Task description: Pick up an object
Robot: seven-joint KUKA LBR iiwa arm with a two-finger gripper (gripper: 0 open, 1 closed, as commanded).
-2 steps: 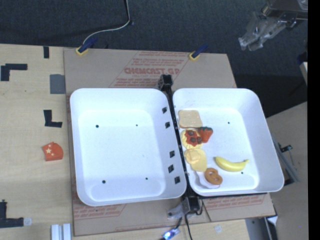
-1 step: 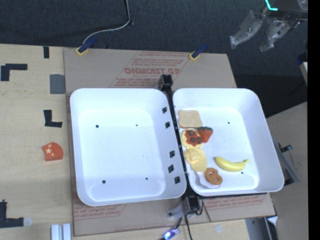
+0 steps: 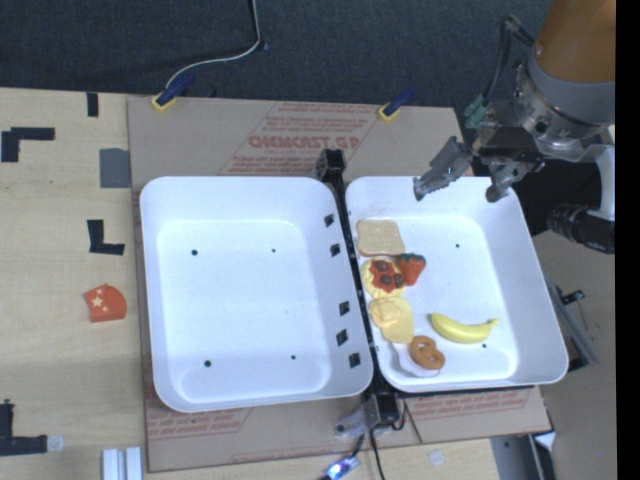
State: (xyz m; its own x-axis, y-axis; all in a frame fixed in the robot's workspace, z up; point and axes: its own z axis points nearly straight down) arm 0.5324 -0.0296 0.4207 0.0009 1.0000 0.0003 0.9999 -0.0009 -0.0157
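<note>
In the camera view, the gripper point(image 3: 466, 179) hangs over the far edge of the right bin point(image 3: 525, 258), its jaws spread wide with nothing between them and touching no object. The objects lie along the right bin's left side: a slice of toast point(image 3: 380, 236) farthest back, a strawberry piece point(image 3: 390, 272) next, a pale yellow piece point(image 3: 391, 317), then a pretzel point(image 3: 425, 353) near the front edge. A banana point(image 3: 462, 328) lies toward the front middle. On the worktop point(image 3: 60, 268), left of the left bin point(image 3: 235, 293), sits a red piece point(image 3: 106, 303).
</note>
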